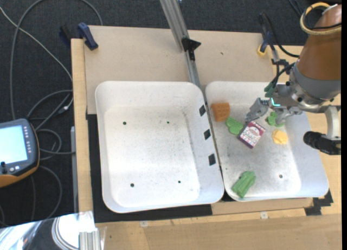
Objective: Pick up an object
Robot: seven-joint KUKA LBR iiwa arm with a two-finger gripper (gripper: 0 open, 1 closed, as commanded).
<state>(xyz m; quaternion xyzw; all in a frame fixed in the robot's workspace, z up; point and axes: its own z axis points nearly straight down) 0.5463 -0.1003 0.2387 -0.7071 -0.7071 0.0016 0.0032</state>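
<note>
claw (267,114): right of frame, over right bin (309,184), fingers spread, gripping nothing | target, likely: purple-and-white packet (252,134) just below the claw, between green piece (235,126) and yellow piece (280,137) | crowding may hinder the grasp

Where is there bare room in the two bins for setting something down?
The left bin offers its whole floor. In the right bin, bare floor lies between the green block and the front right corner. It is crowded around the claw: orange block, purple packet, yellow piece.
</note>
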